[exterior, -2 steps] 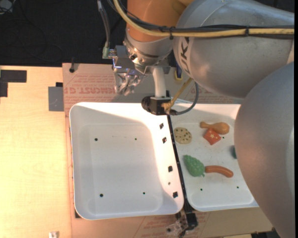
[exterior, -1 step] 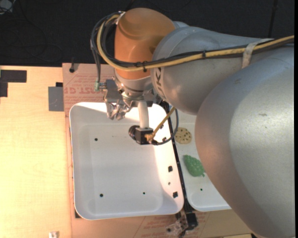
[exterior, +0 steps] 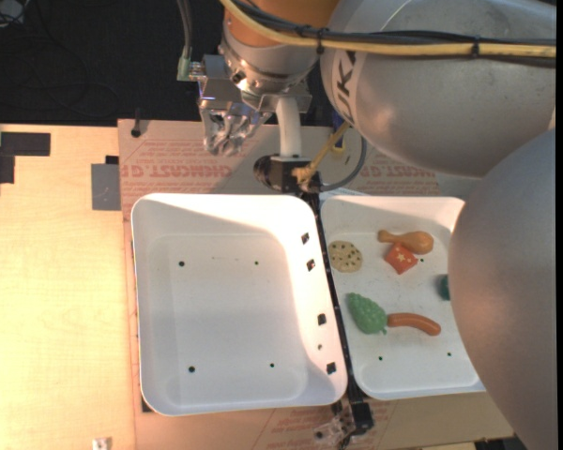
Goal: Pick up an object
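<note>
The right bin [exterior: 405, 371] holds several small toy foods. A round speckled cookie [exterior: 345, 256] lies near its left wall. An orange drumstick [exterior: 408, 242] and a red block [exterior: 401, 261] sit toward the back. A green leafy piece [exterior: 366, 313] lies beside an orange sausage [exterior: 415, 323]. A teal object [exterior: 444, 287] is partly hidden by the arm. My gripper [exterior: 227, 131] hangs high behind the back rim of the left bin [exterior: 143, 279], far from all the foods, with nothing visibly in it.
The arm's big grey links cover the right side and the right bin's far edge. Cables and a white post [exterior: 289, 139] stand behind the bins. A wooden bench top [exterior: 47, 289] lies to the left.
</note>
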### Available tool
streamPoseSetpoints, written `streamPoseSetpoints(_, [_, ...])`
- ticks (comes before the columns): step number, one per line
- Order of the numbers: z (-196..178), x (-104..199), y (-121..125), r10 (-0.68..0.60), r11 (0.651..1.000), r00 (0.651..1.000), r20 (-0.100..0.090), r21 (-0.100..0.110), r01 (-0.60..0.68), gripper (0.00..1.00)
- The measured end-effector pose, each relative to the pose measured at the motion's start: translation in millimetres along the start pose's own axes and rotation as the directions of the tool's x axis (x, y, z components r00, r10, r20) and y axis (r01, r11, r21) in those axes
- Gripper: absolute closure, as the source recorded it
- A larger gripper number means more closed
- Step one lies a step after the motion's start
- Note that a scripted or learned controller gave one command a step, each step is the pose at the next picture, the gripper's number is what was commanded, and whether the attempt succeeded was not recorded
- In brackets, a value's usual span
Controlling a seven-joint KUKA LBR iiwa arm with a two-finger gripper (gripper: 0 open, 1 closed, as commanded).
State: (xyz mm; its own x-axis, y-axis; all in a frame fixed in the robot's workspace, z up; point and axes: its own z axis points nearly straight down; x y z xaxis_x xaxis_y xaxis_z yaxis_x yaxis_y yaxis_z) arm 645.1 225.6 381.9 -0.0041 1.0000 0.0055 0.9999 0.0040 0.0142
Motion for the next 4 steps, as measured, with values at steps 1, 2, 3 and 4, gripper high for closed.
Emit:
streamPoseSetpoints(1, [232.2, -32.5, -46.7, 0.005, 0.999, 1.000, 0.013, 0.036, -0.006, 1.00])
streamPoseSetpoints(2, [-18.3, -65.6, -67.1, 0.005, 1.000, 1.000, 0.002, -0.001, -0.005, 1.00])
streamPoseSetpoints(3, [34.4, -58.3, -29.3, 0.005, 1.000, 1.000, 0.008, 0.019, -0.005, 1.00])
streamPoseSetpoints(4, [71.5, -32.1, -2.3, 0.002, 1.000, 1.000, 0.007, 0.020, -0.002, 1.00])
